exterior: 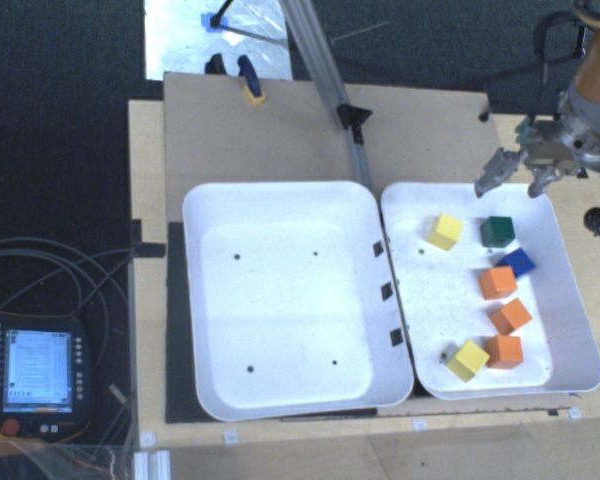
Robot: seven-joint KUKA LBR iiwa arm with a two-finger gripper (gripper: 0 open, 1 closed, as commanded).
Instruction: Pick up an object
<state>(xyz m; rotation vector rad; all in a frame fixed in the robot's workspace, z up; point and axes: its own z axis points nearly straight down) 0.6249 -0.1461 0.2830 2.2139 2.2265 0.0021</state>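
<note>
Nearest, a yellow cube and orange cube are sitting touching in the right bin. Farther in, two orange cubes, a blue one, a green cube are lying. Beyond, my end effector is hovering with fingers spread, gripping nothing.

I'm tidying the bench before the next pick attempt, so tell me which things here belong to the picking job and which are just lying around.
Part of the job:
gripper, open, above the right bin
yellow cubes
green cube
blue cube
orange cubes

Just lying about:
left bin
control pendant with its cables, left of the bench
yellow-handled tool at the back
</note>
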